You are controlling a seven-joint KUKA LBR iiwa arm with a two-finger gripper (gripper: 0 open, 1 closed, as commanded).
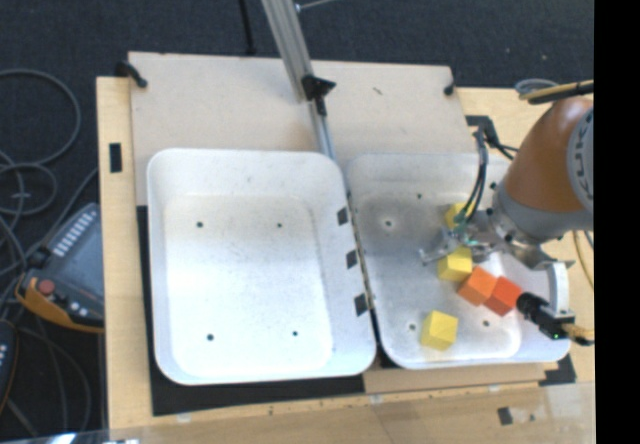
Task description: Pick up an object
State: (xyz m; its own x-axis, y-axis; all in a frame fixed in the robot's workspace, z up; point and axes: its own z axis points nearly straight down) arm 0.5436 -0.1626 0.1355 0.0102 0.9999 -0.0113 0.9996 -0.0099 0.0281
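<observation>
In the right bin (pixel 400 202) lie several small blocks. One yellow block (pixel 456 265) sits just below my gripper (pixel 452 243), which hangs low over the bin's right half and is close to or touching it. Beside that block lie two orange blocks (pixel 480 285) (pixel 504 297). Another yellow block (pixel 438 329) rests alone near the bin's front wall. A further yellow piece (pixel 457 214) peeks out behind the gripper, partly hidden by it. The grey arm with its orange band (pixel 545 157) comes in from the right.
The left bin (pixel 250 262) stands beside the right one, their walls meeting at a divider with black clips (pixel 352 257). A slanted metal rail (pixel 285 22) rises from behind the bins. Cables and a handheld pendant (pixel 60 272) lie off the bench at left.
</observation>
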